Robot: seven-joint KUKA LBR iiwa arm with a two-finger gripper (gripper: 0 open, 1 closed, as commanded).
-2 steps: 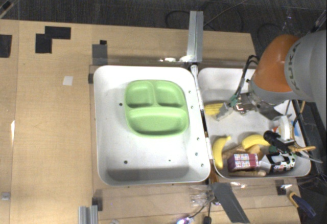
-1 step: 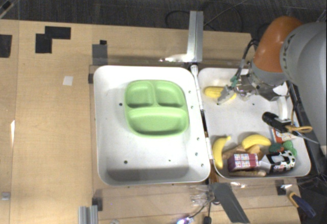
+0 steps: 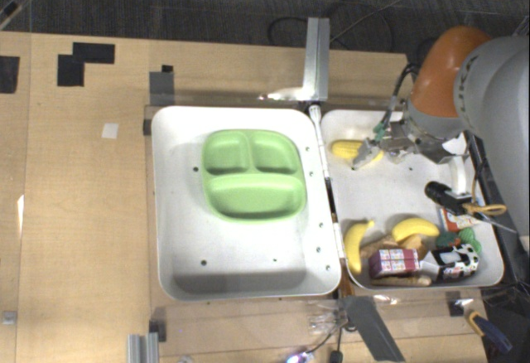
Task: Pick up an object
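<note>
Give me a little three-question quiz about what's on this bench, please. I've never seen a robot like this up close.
1. True or false: the green divided plate lies in the same bin as the bananas.
2. How many bananas sit in the right bin?
3. Which banana is the end effector nearest: A) the one at the bin's far end, B) the one by the near left wall, C) the one beside the small carton?

Key: 1. False; the plate is in the left bin. 2. Three. 3. A.
</note>
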